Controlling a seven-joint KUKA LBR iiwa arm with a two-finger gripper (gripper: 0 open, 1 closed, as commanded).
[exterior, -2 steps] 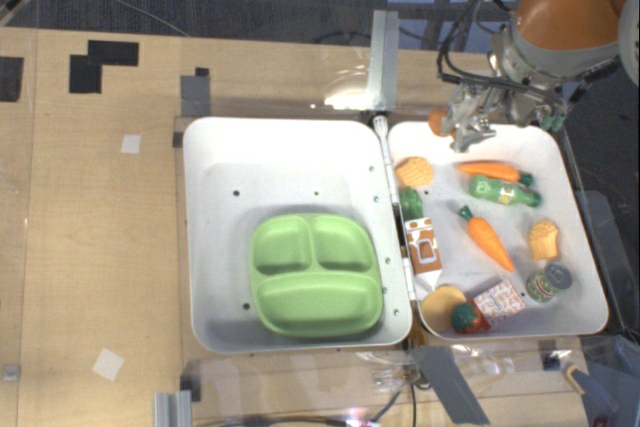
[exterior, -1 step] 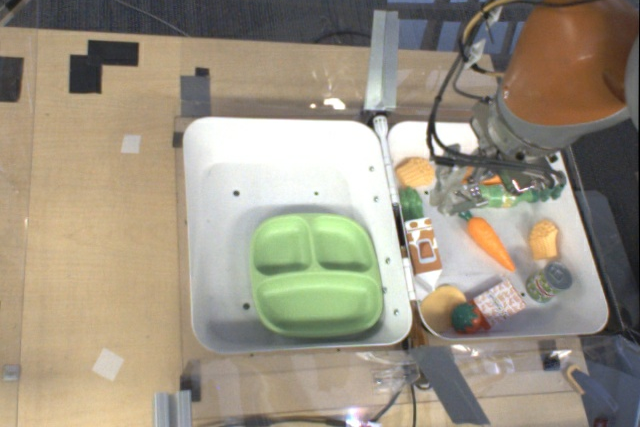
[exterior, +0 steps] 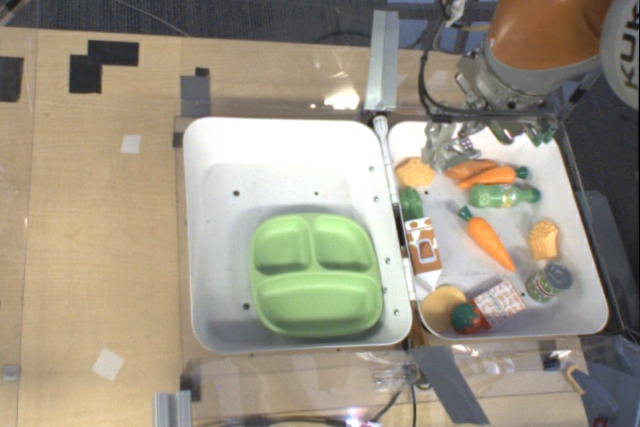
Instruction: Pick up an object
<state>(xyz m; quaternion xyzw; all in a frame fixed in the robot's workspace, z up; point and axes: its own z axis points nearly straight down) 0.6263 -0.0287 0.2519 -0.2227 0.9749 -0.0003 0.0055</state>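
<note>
My gripper [exterior: 450,151] hangs over the far left part of the right bin [exterior: 580,255], open, with nothing between its fingers. Just below it lie a yellow waffle-like piece [exterior: 415,173] and an orange carrot-like toy [exterior: 468,170]. A green bottle [exterior: 500,197] lies beside them, and a larger carrot [exterior: 490,243] sits mid-bin. Along the bin's left wall are a green item [exterior: 411,203] and a brown and white carton [exterior: 424,247]. Near the front are a yellow piece [exterior: 443,300], a red and green toy [exterior: 465,317], a patterned box [exterior: 498,300], a small can [exterior: 547,282] and a yellow bread-like piece [exterior: 544,238].
The left bin [exterior: 215,165] holds a green divided plate [exterior: 315,273] in its near half. A metal divider [exterior: 392,205] separates the two bins. The arm's orange band [exterior: 550,5] looms over the right bin's far edge, with cables beside it.
</note>
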